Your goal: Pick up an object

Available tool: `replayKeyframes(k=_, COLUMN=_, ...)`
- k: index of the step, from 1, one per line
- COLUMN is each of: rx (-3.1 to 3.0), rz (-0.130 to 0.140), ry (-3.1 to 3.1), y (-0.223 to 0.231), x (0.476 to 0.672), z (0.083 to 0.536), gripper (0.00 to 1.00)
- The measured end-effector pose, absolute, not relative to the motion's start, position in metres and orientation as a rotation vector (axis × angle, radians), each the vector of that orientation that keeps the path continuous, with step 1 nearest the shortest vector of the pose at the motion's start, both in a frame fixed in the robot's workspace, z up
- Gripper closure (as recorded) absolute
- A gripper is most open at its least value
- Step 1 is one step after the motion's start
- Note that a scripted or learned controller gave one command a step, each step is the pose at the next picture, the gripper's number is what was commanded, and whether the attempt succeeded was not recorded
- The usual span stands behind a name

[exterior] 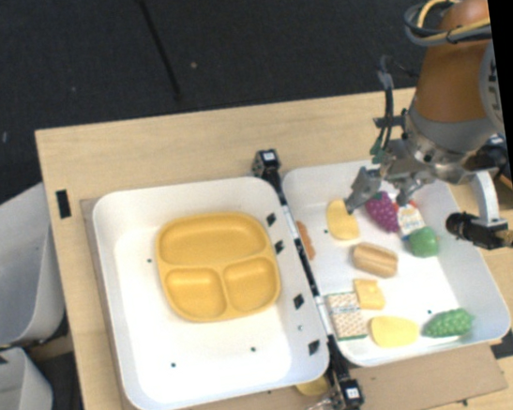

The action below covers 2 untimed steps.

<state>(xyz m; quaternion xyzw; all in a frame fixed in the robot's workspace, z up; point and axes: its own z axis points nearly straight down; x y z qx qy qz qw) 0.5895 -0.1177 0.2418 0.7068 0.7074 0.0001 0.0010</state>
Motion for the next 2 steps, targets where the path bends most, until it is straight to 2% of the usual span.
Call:
replayKeyframes(k=1, rx=2.218, rz=0.0, ry=2.221, y=-0.119, x=0.59, z=0.252, gripper=1.0)
replayKeyframes(k=2, rx=2.216, rz=0.0, ry=2.228, y=-0.056, x=0.584, z=0.243, gripper=1.0)
